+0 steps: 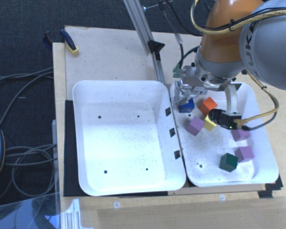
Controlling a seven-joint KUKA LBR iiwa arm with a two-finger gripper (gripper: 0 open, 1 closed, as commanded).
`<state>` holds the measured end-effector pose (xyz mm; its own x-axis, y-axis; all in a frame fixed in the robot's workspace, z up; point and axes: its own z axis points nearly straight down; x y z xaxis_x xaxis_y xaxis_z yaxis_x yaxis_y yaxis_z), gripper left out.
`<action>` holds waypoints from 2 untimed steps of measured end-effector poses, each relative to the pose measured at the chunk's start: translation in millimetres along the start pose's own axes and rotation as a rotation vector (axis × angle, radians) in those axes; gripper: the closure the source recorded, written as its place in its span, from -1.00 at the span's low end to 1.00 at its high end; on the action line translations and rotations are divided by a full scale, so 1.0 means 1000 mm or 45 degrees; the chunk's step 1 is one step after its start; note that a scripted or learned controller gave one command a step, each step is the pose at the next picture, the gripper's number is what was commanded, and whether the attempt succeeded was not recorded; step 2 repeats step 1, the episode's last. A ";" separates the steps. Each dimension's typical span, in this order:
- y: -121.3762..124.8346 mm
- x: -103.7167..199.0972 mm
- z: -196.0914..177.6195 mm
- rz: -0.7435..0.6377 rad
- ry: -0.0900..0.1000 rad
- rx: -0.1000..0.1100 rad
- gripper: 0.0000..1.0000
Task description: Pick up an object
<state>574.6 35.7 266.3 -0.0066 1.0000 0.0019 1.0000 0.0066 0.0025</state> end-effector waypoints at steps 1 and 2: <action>0.002 0.047 0.003 0.001 0.000 0.001 1.00; 0.002 0.047 0.003 0.001 0.000 0.001 1.00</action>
